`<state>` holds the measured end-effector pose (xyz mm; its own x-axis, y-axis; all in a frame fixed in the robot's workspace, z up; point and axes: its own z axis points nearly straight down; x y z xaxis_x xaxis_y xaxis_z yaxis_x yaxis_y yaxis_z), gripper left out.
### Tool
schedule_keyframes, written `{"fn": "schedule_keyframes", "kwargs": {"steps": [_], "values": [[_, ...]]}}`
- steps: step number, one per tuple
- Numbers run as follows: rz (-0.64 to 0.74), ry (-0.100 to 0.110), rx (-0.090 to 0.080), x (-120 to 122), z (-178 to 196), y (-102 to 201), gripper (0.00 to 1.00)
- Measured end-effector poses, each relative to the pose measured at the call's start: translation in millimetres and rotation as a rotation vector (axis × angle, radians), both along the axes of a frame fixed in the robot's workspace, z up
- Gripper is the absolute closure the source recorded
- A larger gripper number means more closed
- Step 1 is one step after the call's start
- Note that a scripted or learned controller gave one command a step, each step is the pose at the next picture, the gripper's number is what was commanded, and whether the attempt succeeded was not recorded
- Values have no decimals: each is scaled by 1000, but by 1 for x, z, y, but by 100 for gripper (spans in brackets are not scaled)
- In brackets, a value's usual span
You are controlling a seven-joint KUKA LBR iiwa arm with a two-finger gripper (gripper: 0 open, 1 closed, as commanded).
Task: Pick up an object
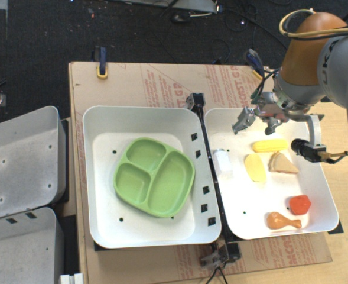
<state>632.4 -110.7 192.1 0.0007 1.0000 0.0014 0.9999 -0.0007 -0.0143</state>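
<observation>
Above the right bin [324, 185], the gripper [257, 120] hangs over the corn cob [270, 146].

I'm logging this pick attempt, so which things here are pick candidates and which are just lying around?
Job: pincer; yellow corn piece; yellow slab; tan wedge; red piece; orange drumstick; small white item.
Lying about: green divided plate; blue clamp.

Red printing runs across the cardboard sheet [162, 78] under the bins, too faint to read.
</observation>
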Motion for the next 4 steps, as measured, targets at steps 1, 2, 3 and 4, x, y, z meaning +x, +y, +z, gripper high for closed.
{"fn": "schedule_keyframes", "kwargs": {"steps": [1,2,3,4], "values": [[2,-14,-1,3,9,0,0],[0,-12,-2,3,-54,-2,0],[0,-12,-2,3,-102,-1,0],[0,-16,-2,4,-89,-2,100]]}}
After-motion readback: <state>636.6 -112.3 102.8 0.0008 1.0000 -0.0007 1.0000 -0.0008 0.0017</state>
